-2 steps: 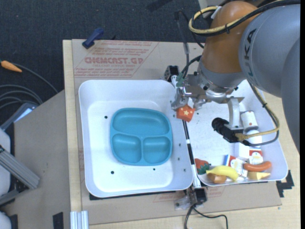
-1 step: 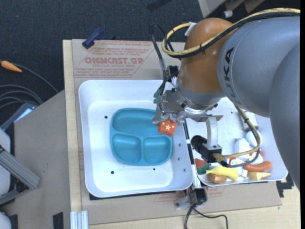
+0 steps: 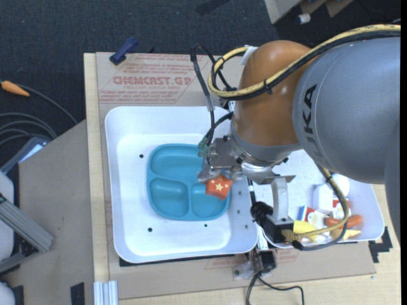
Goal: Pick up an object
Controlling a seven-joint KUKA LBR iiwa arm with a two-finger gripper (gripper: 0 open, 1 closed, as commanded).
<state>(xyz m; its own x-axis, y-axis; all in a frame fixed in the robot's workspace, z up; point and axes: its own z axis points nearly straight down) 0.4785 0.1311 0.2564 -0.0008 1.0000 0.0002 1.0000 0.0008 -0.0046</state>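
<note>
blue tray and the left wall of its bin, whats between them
In the camera view, bare white bin floor, marked by two small black dots, lies between the blue tray and the left wall of the left bin.

We are looking at a robotics lab. A big grey and orange robot arm (image 3: 318, 100) hangs over a white bin (image 3: 127, 170) on a plywood bench (image 3: 102, 81). Left of the bin, loose black cables (image 3: 32, 116) trail across dark carpet (image 3: 51, 18).
</note>
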